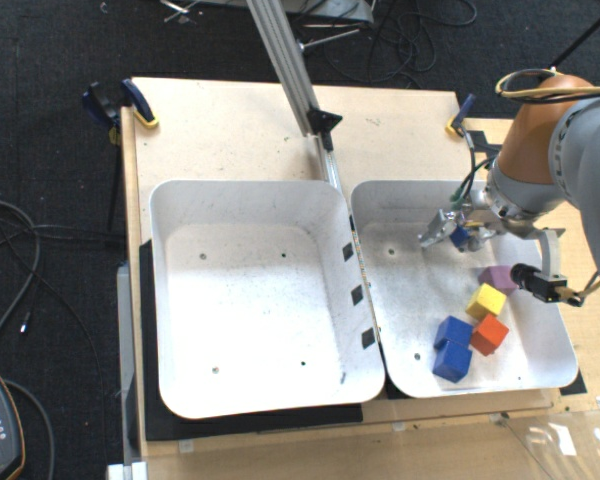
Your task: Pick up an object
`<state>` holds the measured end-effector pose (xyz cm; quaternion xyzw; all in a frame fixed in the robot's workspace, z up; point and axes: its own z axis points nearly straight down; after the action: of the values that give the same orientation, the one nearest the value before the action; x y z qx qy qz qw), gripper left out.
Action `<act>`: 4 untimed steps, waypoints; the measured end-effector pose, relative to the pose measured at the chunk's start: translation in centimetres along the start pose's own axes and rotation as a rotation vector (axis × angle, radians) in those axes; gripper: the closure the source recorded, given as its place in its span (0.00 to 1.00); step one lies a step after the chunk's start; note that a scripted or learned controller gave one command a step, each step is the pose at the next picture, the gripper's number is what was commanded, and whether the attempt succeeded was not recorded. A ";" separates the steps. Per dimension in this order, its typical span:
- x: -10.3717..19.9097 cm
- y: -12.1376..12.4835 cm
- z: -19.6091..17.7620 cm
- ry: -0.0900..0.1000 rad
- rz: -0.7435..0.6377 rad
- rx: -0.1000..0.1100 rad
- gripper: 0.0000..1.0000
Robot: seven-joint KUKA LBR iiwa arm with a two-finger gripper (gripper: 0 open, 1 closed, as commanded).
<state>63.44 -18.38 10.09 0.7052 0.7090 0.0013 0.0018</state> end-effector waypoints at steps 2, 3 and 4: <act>-0.6 3.4 1.2 0.012 0.017 0.076 0.00; -0.7 -5.5 0.6 0.001 0.008 0.008 0.00; -1.2 1.7 0.4 0.000 0.005 0.022 0.00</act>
<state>65.16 -19.53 9.66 0.7071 0.7071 -0.0066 -0.0057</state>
